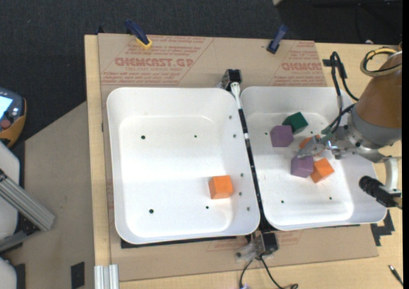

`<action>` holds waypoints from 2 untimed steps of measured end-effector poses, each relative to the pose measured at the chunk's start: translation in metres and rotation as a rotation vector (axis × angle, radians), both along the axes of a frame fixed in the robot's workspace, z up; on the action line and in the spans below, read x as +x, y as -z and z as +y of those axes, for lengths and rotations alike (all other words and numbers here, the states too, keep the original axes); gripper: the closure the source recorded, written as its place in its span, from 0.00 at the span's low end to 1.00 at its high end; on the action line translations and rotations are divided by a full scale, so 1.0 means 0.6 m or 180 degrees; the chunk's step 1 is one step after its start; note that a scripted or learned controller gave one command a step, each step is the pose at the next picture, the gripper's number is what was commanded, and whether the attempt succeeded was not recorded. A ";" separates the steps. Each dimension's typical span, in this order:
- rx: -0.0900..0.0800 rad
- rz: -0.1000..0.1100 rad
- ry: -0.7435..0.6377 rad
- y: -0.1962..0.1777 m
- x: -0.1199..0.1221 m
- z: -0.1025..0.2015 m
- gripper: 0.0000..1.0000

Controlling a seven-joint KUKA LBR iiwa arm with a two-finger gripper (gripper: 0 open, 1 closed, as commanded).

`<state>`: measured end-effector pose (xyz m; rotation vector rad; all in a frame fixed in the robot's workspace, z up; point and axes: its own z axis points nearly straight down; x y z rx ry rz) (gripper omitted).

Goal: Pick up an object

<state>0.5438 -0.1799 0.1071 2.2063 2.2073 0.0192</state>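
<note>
The right bin (275,214) holds several small blocks. A green block (295,121) lies toward the back, with a purple block (280,135) just in front of it. A second purple block (301,166) and an orange block (323,170) sit side by side, touching, nearer the front. My gripper (313,146) reaches in from the right and hangs low just behind these two, between them and the green block. A lone orange cube (221,187) rests in the left bin (128,153), near its front right.
A black divider strip (246,147) runs between the two bins. The arm's orange band (381,101) and a black cable (339,80) hang over the right bin's right rim. Blue clamps (138,34) (277,38) hold the cardboard's back edge.
</note>
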 end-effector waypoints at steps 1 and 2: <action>0.0006 -0.0012 0.0000 -0.018 0.003 0.001 1.00; 0.0011 0.0039 -0.0007 0.010 -0.039 -0.029 1.00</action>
